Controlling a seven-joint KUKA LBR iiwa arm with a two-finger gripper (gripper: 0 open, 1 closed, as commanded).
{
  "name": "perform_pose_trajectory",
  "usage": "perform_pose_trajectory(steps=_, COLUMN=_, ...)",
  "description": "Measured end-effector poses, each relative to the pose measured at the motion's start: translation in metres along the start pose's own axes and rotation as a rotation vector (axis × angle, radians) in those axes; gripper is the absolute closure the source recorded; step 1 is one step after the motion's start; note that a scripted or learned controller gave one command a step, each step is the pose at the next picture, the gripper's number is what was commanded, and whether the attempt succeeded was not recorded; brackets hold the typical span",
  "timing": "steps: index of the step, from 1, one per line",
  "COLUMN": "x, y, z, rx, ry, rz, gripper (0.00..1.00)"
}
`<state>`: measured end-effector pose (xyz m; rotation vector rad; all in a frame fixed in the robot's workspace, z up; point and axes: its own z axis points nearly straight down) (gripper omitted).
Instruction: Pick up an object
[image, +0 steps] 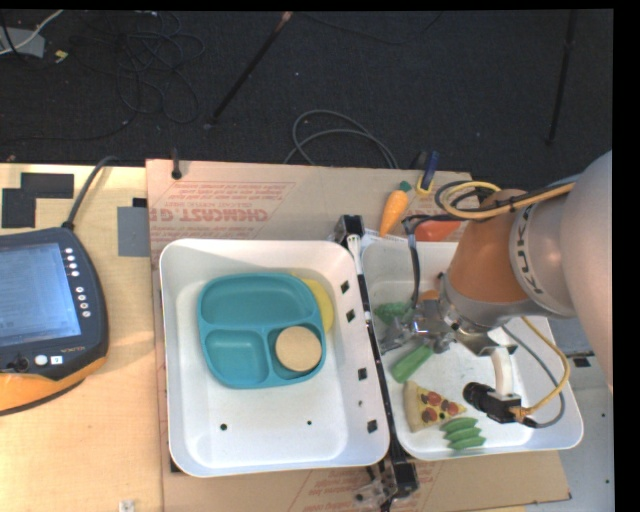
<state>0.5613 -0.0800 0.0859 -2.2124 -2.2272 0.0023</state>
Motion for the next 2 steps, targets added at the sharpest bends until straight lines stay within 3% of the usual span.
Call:
perform_pose_trajectory(steps=1, x=-0.005, y=-0.001, z=-0.011, rx=0.003, ry=0.001, rz=0.010, gripper=1.00)
perform_pose_trajectory(steps=2, x=0.072, y=-0.016, z=-0.107, rx=-0.006, ry=0.003, rz=0.000, gripper=1.00)
